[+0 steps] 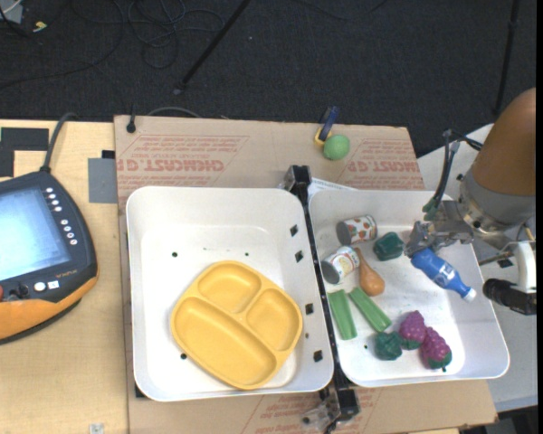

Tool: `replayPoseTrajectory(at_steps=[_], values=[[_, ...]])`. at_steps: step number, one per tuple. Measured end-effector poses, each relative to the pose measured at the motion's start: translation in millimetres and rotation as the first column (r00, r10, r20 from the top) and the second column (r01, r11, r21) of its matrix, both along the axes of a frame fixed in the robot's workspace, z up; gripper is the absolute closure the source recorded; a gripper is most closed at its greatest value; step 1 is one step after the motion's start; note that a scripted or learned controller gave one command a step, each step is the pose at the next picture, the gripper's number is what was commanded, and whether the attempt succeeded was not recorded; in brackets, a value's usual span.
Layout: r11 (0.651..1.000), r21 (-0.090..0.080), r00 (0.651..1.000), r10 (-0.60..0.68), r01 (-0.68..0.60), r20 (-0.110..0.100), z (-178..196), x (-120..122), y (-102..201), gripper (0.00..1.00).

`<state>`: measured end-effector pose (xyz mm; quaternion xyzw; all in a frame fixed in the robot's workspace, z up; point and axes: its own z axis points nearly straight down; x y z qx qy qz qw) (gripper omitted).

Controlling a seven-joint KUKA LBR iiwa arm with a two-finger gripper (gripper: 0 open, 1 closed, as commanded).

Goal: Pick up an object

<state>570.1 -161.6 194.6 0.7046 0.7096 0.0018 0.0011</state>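
Gripper [432,233] low over the right bin's [489,364] upper right, arm entering from the right edge; finger state can't be made out at this slant. Blue bottle [442,271] lies just below it, apparently touching or nearly so, long axis running down-right, cap end away from the gripper. Likely target, being nearest. Dark green piece [387,245] just left. Further out: two cans [356,230], orange pear-shaped piece [371,279], green sticks [357,311], purple grapes [424,334]. Left bin [154,233] holds a yellow divided plate [235,322].
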Motion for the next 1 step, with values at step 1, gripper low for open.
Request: replayPoseTrajectory(at_steps=[1], values=[[1.000,0.003,1.000,-0.002,0.002,-0.010,54.3,-52.9,69.5,1.00]])
